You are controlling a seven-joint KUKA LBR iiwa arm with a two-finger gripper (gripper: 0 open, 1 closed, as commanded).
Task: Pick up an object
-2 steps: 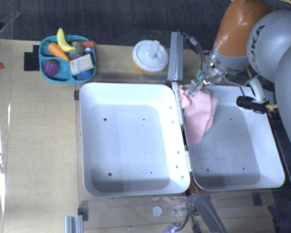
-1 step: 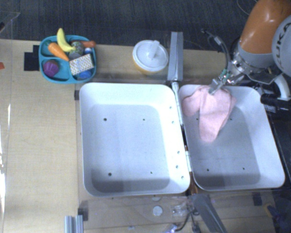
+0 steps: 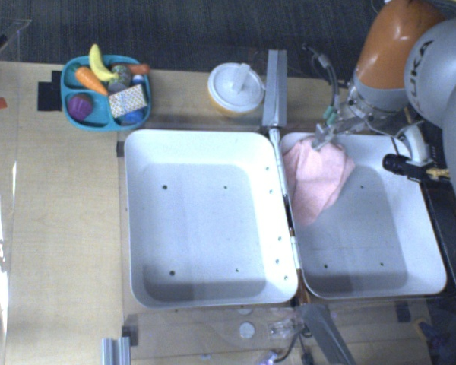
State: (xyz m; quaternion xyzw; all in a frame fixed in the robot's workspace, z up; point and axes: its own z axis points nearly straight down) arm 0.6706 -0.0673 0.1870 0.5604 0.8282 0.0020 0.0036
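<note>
Gripper [image 3: 324,133] hangs over the far left corner of the right bin [image 3: 410,280], at the top edge of a pink cloth [image 3: 313,177]. Its thin metal fingers meet the cloth's upper fold, and the fabric seems bunched up toward them, yet whether they are pinched on it or merely touching it cannot be told from this angle. Below the tool the cloth drapes down in a soft triangle, lying against the bin's left wall and spreading onto the floor of the bin. Behind the gripper rises the grey arm [image 3: 441,67] with its orange band [image 3: 391,40], reaching in from the right. On the left, the other bin [image 3: 137,226] sits beside the first, their walls touching. Beyond them on the bench stand a white lidded cup [image 3: 235,87] and a blue tray [image 3: 70,109] of toy food, including a banana [image 3: 99,64] and a carrot [image 3: 90,80].
</note>
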